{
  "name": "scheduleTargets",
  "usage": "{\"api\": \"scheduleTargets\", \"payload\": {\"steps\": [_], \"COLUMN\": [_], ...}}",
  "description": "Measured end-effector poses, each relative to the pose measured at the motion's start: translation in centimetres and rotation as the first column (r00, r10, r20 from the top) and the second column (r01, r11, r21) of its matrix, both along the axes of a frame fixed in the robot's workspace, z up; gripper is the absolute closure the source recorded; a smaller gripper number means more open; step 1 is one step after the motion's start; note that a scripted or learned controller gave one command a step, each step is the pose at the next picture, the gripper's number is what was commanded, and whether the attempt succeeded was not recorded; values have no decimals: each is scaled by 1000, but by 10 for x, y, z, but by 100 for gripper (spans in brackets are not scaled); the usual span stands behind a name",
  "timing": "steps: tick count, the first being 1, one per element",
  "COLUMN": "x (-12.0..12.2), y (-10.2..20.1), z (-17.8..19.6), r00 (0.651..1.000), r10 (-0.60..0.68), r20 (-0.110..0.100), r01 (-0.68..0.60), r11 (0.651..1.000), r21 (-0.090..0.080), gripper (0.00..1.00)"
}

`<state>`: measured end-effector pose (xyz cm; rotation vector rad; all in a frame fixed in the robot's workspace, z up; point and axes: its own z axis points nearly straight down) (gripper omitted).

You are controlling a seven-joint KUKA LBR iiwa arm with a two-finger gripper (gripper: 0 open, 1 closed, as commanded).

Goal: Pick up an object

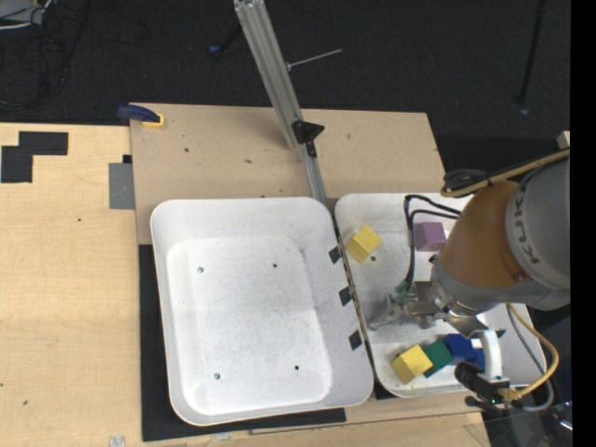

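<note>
The arm reaches in from the right over the right bin. My gripper hangs low over the bin's left middle, on bare floor, with no object seen between its fingers. A yellow block lies at the bin's upper left, above the gripper. A purple block sits further right, partly behind the orange wrist band. Near the front edge lie another yellow block, a small green piece and a blue block, all below and right of the gripper.
The left bin lies beside the right one, joined by black clips along the shared rim. A slanted aluminium rail rises behind the bins. Black cable loops over the arm near the purple block.
</note>
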<state>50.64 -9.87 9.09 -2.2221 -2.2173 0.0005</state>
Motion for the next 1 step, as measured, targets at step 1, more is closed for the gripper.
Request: {"api": "scheduleTargets", "payload": {"steps": [1], "x": [0], "y": [-2], "z": [11], "r00": [1000], "r10": [-8], "r20": [-2], "r01": [8], "r11": [1000], "r21": [2], "gripper": [100]}}
